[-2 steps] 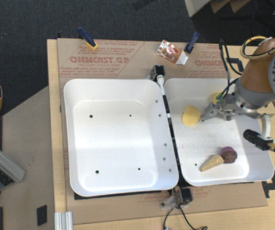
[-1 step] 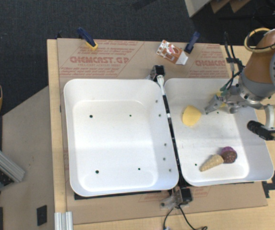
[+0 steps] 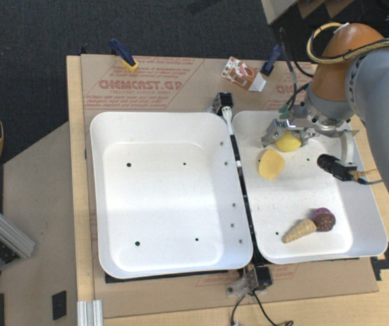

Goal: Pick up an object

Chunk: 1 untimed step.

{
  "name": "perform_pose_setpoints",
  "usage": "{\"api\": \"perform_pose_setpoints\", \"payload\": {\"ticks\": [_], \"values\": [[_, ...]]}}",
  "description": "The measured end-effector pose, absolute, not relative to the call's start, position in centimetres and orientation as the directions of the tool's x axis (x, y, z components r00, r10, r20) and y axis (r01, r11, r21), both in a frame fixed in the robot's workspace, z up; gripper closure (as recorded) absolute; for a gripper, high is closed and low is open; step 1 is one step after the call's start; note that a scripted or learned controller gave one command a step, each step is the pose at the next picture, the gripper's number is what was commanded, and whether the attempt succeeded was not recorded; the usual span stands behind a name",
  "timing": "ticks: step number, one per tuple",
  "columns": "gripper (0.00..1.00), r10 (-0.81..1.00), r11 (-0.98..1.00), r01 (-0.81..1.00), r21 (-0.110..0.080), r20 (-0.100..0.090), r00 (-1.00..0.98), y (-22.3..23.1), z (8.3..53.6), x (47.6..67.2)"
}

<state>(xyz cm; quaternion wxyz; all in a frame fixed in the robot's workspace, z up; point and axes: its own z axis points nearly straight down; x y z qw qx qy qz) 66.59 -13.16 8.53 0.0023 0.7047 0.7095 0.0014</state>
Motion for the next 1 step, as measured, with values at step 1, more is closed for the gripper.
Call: {"api": "perform_pose_setpoints", "payload": {"ticks": [1], "values": [[1.0, 1.0, 0.003, 1.0, 0.007, -0.003, -0.003, -13.59, 9.64, 66.48]]}}
